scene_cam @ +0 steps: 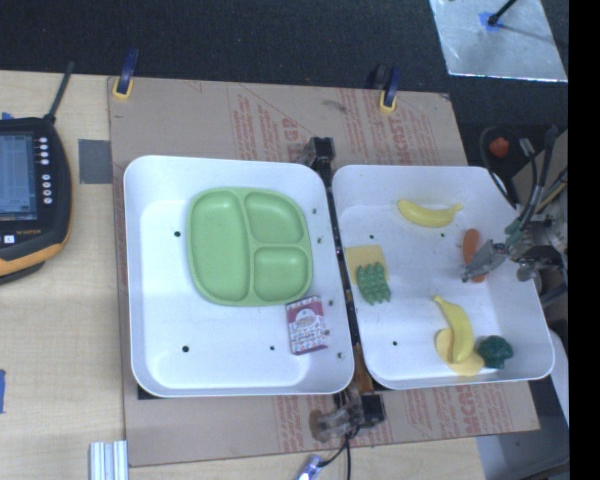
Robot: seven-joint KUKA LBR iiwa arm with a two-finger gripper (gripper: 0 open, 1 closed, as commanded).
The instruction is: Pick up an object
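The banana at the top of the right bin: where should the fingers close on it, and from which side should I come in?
Grip the banana across its thick middle, coming straight down from above. It lies flat, long axis running left to right, so set the fingers on its near and far sides. It has bare bin floor all round; the carrot lies apart.

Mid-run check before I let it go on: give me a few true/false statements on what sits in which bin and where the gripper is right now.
1. The green divided plate lies in the left bin. True.
2. Both bananas lie in the left bin. False: the small banana and the larger banana are both in the right bin.
3. The gripper is at the right bin's right side, close to the orange carrot-like piece. True.
4. The red-and-white packet rests on the plate. False: it lies on the bin floor, just below the plate's lower right corner.
5. The dark green piece sits beside the larger banana. True.
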